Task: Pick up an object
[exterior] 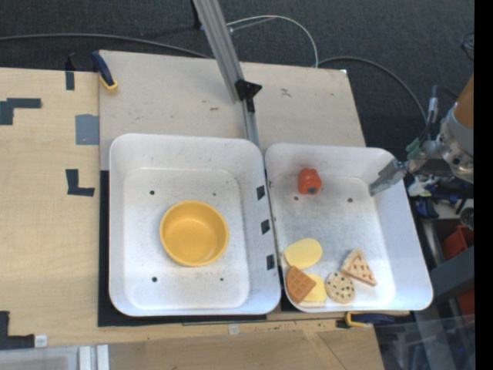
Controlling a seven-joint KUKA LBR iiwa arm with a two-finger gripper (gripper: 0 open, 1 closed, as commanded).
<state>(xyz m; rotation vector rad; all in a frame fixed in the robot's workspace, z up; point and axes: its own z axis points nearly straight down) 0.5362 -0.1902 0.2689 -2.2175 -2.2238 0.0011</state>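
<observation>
We list, from the left: a pale wooden surface [46, 206] marked with strips of dark and grey tape.

Next, the left white bin [123, 230], which holds one yellow bowl [194, 233], upright, lying left of the bin's middle and apart from its walls.

Above the bins, a grey metal rail [219, 33] runs down at a slant to the seam between them. A yellow and blue clamp [105, 71] sits at the upper left corner of the board behind the bins.

Then the right white bin [400, 237], touching the left one along the seam. We note in it a small red object [309, 180] near the upper wall, alone and well apart from the rest. In the lower left corner we count a cluster: a yellow oval piece [303, 252], a brown waffle-like square [300, 284] just below it, a round speckled cookie [340, 287], and a triangular pizza-like slice [359, 269], the last three lying close together.

At the right, the claw [385, 177] hangs over the upper right rim of that bin, nothing seen between its fingers; we cannot tell whether it is released or clenched. Cables trail behind it.
</observation>
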